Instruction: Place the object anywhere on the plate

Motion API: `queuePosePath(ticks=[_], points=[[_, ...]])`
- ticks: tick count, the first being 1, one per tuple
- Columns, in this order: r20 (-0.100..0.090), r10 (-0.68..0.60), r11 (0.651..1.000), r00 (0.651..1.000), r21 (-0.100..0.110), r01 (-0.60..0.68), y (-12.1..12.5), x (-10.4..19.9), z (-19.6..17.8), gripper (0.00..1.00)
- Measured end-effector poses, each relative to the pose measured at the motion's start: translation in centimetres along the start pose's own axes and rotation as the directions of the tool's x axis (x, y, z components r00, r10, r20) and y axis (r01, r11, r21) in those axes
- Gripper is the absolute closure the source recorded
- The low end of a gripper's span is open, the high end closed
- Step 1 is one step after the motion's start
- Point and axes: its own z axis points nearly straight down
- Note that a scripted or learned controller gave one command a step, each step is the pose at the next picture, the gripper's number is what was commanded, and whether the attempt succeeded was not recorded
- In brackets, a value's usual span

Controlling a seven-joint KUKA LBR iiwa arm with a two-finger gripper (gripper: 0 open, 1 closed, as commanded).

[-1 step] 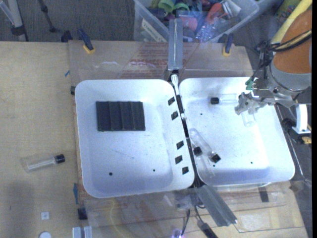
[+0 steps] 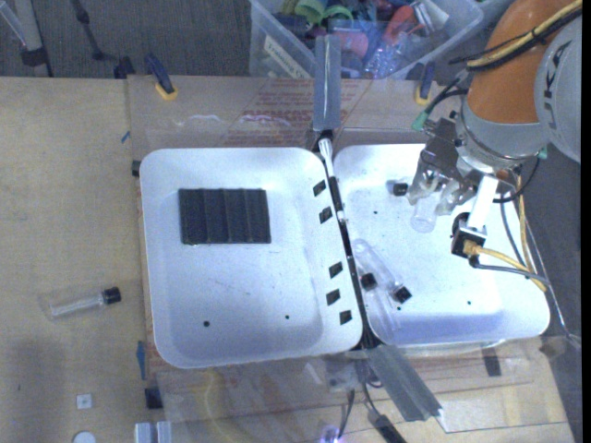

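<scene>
The gripper was seen in the upper right of the frame, hung low over the upper part of the right bin, beneath the grey arm with its orange band. Whether the claw was released or clenched could not be told, as its tips were blurred against the white floor. A pale, clear shape was seen just at the tips, but it could not be made out whether it was grasped. A clear vial with a black cap was found lying in the lower left part of the right bin, close to the dividing wall, with a small black piece just beside it. The dark ribbed plate was laid flat in the upper part of the left bin, well apart from the gripper. Another capped vial was seen on the bench at the left of the frame.
</scene>
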Motion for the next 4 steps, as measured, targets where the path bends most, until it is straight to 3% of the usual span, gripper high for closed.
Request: queuePosePath(ticks=[1,2,3,4], points=[[0.0,-0.003,1.0,1.0,0.001,0.003,-6.3,11.6,-2.7,1.0],[-0.003,0.521,0.853,0.853,-0.001,-0.521,-8.9,14.7,-16.6,1.0],[0.0,0.769,0.639,0.639,0.0,-0.769,-17.5,17.2,-7.3,1.0],[-0.007,0.775,0.633,0.633,0.002,-0.775,-20.0,17.5,-16.9,1.0]])
